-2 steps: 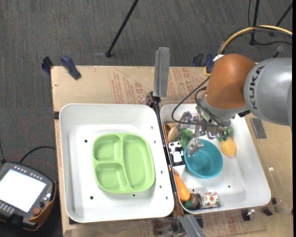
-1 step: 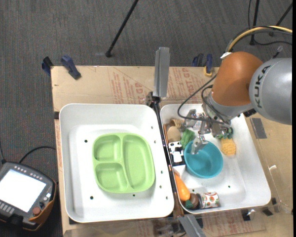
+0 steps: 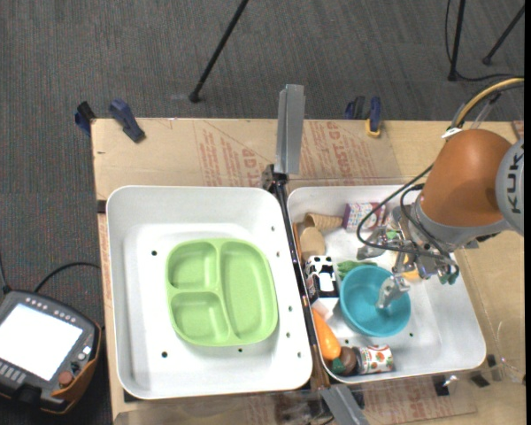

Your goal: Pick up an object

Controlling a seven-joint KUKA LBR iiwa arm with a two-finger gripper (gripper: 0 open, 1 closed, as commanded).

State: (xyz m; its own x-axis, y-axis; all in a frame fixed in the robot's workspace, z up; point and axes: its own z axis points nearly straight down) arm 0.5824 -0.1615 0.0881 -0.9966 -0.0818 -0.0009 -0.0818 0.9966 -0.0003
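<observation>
Camera view: gripper (image 3: 393, 296) low in the right bin (image 3: 465, 326), fingers pinching the right rim of the blue bowl (image 3: 370, 304). Bowl sits mid-bin, near the carrot (image 3: 327, 336) and small can (image 3: 375, 359). Left bin (image 3: 133, 237) holds a green divided plate (image 3: 221, 292).

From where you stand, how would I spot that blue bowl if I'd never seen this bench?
Two white bins sit side by side; look in the right bin, the cluttered one under the grey and orange arm. Near its middle sits the bowl, with the hand reaching into it. It is round, open and bright blue, the largest thing among smaller bits like the carrot beside it.
</observation>
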